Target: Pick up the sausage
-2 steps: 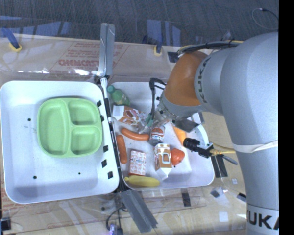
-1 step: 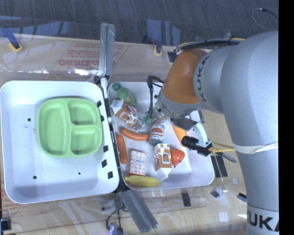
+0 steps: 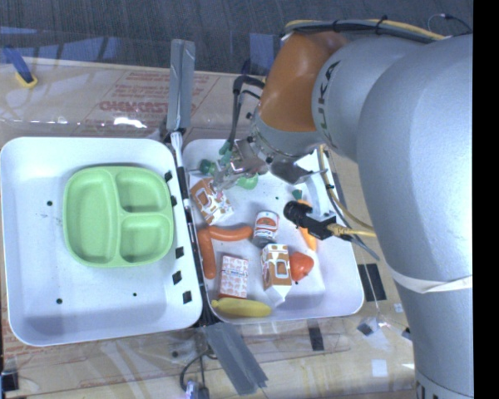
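Below the tool [image 3: 224, 173], well apart, lies the sausage [image 3: 226, 233].

green tray [image 3: 116, 215], banana [image 3: 242, 308], can [image 3: 266, 226]

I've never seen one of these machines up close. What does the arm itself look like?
The arm is thick, rounded and smooth, mostly light grey, with a glossy orange band above the wrist and dark lettering beside it. Thin cables, yellowish and black, run along its top. The gripper is a small cluster of metal parts.

glossy plastic sausage [image 3: 225, 233]; smooth matt green tray [image 3: 116, 215]
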### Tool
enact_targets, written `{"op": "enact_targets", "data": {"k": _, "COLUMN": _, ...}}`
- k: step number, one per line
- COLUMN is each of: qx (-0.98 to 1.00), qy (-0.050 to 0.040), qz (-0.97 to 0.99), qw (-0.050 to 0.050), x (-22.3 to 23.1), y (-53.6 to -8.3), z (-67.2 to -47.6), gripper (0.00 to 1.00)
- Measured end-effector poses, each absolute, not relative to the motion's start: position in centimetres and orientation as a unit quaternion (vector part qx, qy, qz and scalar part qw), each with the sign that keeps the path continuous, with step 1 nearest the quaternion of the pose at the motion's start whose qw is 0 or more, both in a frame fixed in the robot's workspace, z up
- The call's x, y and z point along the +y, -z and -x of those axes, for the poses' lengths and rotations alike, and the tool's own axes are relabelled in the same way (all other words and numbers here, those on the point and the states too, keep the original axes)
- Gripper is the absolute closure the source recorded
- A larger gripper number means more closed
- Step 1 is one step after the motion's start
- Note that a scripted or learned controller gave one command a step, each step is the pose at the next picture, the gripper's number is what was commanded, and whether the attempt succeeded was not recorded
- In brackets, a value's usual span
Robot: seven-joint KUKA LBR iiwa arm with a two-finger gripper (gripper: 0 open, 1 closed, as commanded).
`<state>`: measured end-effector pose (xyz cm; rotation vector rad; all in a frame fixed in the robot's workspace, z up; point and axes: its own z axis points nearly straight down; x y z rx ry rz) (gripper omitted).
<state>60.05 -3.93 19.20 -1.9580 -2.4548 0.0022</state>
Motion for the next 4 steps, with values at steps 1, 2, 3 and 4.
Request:
{"op": "enact_targets", "data": {"k": 1, "qx": -0.782, "qy": -0.0008, "qz": 0.624, "qw": 0.001, "x": -3.9, "y": -19.2, "z": -60.0, "gripper": 0.0}}
{"op": "enact_targets", "data": {"k": 2, "qx": -0.811, "qy": -0.0007, "qz": 0.585, "qw": 0.002, "x": -7.9, "y": -19.1, "z": -47.8, "gripper": 0.0}}
{"op": "enact_targets", "data": {"k": 3, "qx": -0.714, "qy": -0.0006, "qz": 0.7, "qw": 0.0, "x": -8.7, "y": -19.1, "z": -47.8, "gripper": 0.0}}
{"op": "enact_targets", "data": {"k": 4, "qx": -0.784, "qy": -0.0003, "qz": 0.621, "qw": 0.0, "x": -14.6, "y": -25.9, "z": -47.7, "gripper": 0.0}}
